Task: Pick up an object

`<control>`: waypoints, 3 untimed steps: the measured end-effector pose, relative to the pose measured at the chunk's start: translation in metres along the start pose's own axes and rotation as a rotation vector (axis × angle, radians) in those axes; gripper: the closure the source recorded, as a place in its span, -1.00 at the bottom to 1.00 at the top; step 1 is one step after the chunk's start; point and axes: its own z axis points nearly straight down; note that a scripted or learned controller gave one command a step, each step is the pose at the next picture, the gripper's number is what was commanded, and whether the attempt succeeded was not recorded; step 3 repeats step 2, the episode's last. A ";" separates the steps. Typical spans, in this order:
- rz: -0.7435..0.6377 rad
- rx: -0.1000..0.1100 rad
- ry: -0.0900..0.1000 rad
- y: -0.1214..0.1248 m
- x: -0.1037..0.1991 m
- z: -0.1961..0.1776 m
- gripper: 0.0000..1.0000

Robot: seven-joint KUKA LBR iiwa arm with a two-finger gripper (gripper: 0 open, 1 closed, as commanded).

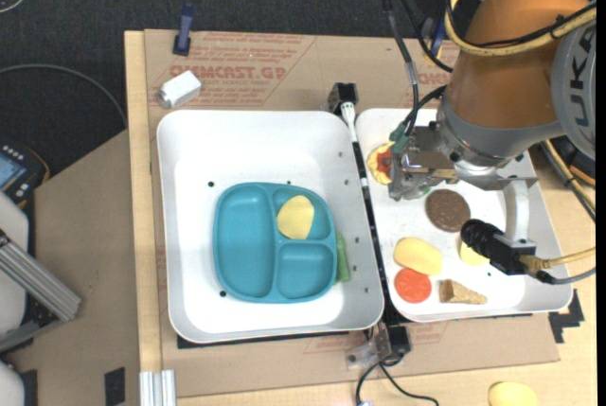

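Camera view is showing the desk (237, 63) lying under brown cardboard and carrying both bins. The grey and orange arm (511, 44) is reaching in from the right and hanging over the upper part of the right bin (549, 300). The left bin (189, 234) is holding a teal divided plate (248, 243), with a yellow piece (295, 217) sitting in its upper right compartment. The gripper (409, 177) is hovering low at the right bin's upper left corner, and whether it is open or closed cannot be told. Just beside it, toward the bin's left wall, a red and yellow item (382, 164) is lying. Below the gripper a brown disc (447, 209) is resting, then a yellow oval (418, 255), an orange-red round (412, 285) and a tan wedge (461, 292) near the front rim.
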 end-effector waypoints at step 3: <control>-0.014 -0.027 0.007 -0.026 0.091 -0.150 1.00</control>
